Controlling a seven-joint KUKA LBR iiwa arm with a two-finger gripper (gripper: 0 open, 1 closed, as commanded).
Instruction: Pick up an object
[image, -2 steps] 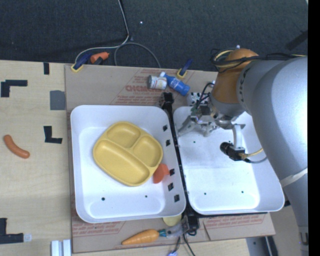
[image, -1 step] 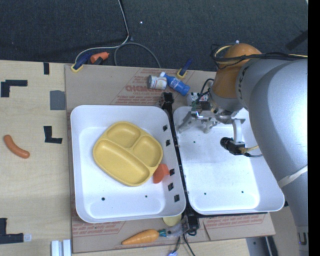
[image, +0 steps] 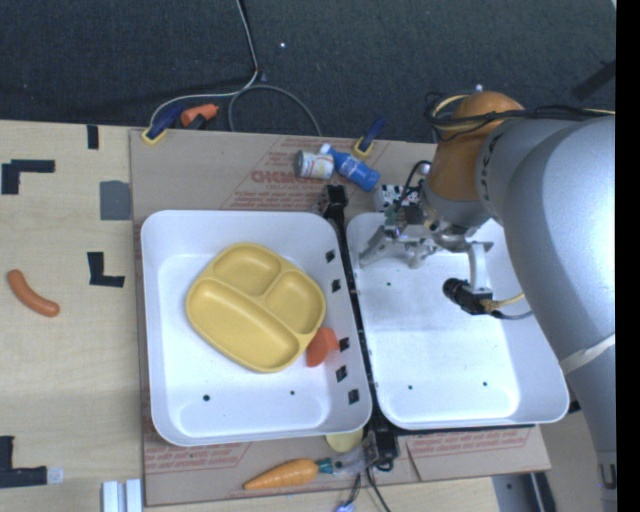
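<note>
Yellow divided plate (image: 256, 305) long axis upper-left to lower-right, gripper (image: 400, 245) state unclear

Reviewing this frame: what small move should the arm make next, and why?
Probably shift left across the divider: the gripper hangs over the right bin, while the yellow divided plate and small orange piece lie in the left bin.

toy carrot (image: 283, 474), sausage (image: 33, 293), bottle (image: 338, 165)

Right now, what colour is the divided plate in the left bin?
Yellow. The divided plate shows best in the camera view, lying in the left bin.
</note>
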